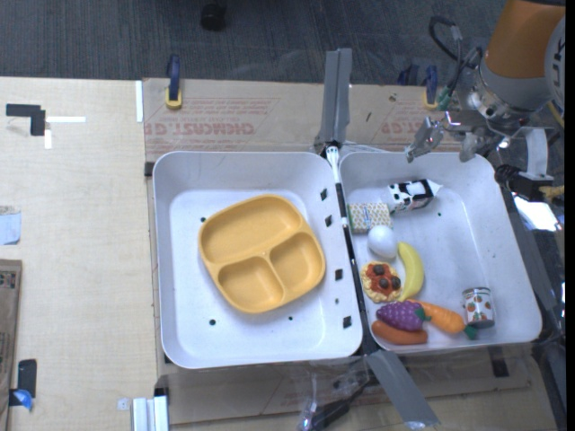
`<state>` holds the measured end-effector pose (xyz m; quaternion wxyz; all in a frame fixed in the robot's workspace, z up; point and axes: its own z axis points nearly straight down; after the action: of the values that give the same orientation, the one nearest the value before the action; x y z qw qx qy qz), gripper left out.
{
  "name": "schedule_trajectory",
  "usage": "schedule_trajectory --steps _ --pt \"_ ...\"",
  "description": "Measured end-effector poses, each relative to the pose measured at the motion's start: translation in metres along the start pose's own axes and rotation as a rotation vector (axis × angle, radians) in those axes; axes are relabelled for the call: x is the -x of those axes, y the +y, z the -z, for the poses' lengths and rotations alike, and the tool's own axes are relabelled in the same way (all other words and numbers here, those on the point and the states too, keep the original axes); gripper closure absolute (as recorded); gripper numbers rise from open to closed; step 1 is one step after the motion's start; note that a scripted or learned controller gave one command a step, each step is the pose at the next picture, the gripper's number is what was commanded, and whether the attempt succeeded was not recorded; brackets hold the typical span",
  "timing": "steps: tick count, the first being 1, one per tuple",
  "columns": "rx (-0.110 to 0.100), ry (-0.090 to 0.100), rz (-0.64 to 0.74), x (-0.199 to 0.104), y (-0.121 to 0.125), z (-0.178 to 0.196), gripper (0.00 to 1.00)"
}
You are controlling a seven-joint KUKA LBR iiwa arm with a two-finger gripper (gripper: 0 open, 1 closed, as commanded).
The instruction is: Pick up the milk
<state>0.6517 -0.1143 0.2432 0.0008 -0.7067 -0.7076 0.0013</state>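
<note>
- Camera view: the milk carton (pixel 412 194) lay toppled near the right bin's (pixel 508 241) back edge.
- The gripper (pixel 447 140) hovered wide open above that edge.
- A grasp might slip; the wrapped snack (pixel 369 215) crowds it.

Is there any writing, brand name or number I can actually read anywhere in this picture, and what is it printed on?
Red print on the cardboard sheet behind the bins: appears upside down and too blurred to read with confidence.
Small can label in the right bin: too small to read.
Cow-patterned milk carton: no legible words.
Cracker-like packet: pattern, nothing readable.
</note>
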Motion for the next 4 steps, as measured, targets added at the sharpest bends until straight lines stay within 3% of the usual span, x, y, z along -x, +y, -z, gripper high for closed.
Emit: schedule_trajectory --steps 1,2,3,4 --pt "0.001 -0.001 -0.002 0.017 0.007 -0.091 0.00" --pt "0.025 -0.007 0.043 0.011 0.014 -0.128 0.00" --pt "0.043 -0.020 0.163 0.005 0.001 -0.131 0.00" --pt "0.047 -0.019 0.233 -0.002 -0.021 -0.132 0.00"
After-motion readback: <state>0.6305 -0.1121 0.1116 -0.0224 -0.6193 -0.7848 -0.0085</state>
